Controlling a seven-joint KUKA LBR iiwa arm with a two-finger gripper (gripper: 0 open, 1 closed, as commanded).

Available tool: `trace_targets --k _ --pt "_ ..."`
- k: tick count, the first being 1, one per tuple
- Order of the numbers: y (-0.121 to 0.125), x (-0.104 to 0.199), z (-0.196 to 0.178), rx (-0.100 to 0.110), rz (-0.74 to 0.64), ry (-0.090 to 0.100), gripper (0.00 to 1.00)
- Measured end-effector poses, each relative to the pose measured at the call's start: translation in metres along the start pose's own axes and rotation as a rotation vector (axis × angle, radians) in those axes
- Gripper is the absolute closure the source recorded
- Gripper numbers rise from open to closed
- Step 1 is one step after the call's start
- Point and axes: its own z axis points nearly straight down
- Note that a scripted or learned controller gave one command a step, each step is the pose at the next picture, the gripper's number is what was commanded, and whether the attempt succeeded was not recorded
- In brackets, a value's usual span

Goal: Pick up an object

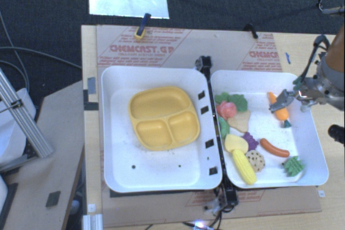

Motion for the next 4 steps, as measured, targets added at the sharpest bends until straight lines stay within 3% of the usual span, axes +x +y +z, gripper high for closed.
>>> trace_targets --k 1,2,3,4 --pt "-0.061 0.069 0.101 0.014 -0.005 0.007 0.0" --pt "-0.054 0.161 0.054 -0.004 -0.012 0.004 0.0" --pt "-0.053 0.154 0.045 -0.004 -0.001 0.001 1.0" --pt "-0.057 0.19 0.057 0.002 -0.005 0.002 1.0"
